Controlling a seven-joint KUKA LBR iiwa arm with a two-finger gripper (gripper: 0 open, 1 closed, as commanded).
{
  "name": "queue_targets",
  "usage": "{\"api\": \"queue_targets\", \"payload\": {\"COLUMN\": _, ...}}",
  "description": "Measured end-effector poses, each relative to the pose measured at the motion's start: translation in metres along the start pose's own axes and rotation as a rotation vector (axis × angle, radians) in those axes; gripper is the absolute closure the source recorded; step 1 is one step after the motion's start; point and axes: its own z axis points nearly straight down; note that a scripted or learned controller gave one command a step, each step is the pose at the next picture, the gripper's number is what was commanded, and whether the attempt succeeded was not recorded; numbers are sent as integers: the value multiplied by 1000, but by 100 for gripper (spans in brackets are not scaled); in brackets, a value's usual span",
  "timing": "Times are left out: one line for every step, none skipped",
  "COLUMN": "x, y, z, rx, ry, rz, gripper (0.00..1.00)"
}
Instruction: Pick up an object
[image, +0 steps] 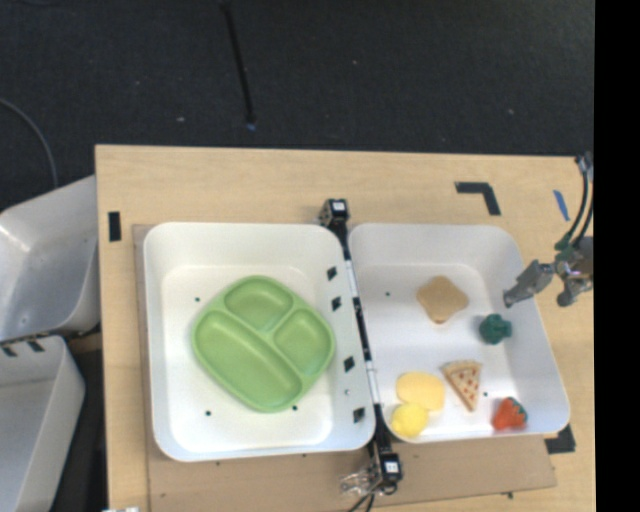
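Note:
The right bin (430, 235) holds several toy foods: a tan bread slice (441, 299), a dark green lump (494, 328), a pizza wedge (464, 383), a yellow piece (421, 389) with a yellow ball (408, 420) touching it, and a red strawberry (509, 414). My gripper (546, 290) hangs over the bin's right rim, up and to the right of the green lump. Its two fingers stand apart, open, with nothing between them. One fingertip (513, 295) points toward the green lump.
A green divided plate (262, 343) lies in the left bin (155, 300). Clamps sit along the wall where the two bins meet (352, 310). White boxes (40, 260) stand off the bench to the left. Black tape marks (478, 192) lie on the wooden bench.

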Motion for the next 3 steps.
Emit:
{"api": "queue_targets", "payload": {"x": 1, "y": 2, "z": -6, "rx": -10, "ry": -3, "rz": -3, "gripper": 0}}
{"api": "queue_targets", "payload": {"x": 1, "y": 6, "z": 57, "rx": -6, "ry": -1, "rz": -2, "gripper": 0}}
{"api": "queue_targets", "payload": {"x": 10, "y": 2, "z": 109, "rx": -6, "ry": -1, "rz": 0, "gripper": 0}}
